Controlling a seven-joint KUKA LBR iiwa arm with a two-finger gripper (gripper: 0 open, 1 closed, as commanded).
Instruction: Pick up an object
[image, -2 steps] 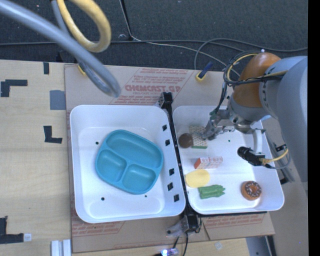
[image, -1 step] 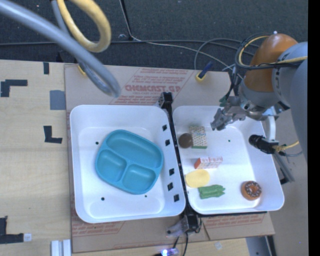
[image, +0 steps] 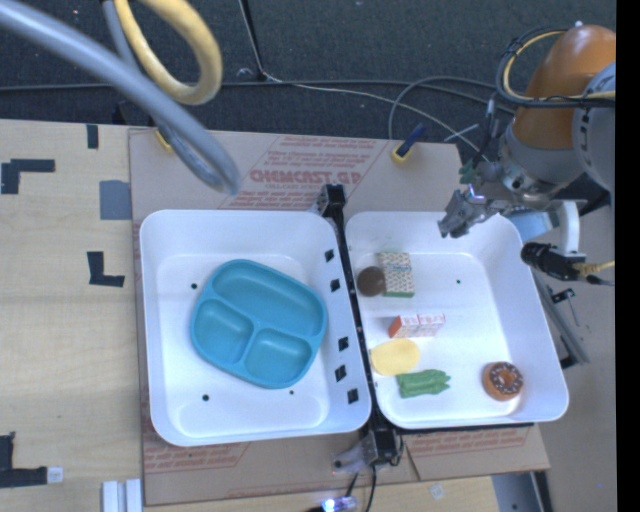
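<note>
The right bin (image: 500, 255) holds several small items: a patterned box (image: 396, 273) with a brown round piece (image: 371, 281) beside it, a red-and-white carton (image: 417, 324), a yellow piece (image: 395, 356), a green piece (image: 424, 382) and a sprinkled donut (image: 502, 381). My gripper (image: 457, 221) hangs over the bin's back edge, up and to the right of the patterned box, apart from every item. Nothing shows between its fingers.
A blue divided plate (image: 259, 322) lies in the left bin (image: 170, 300). A grey hose and a yellow tube (image: 190, 60) arch over the back left. Cables run behind the bins, and a black divider clip (image: 331, 200) sits between them.
</note>
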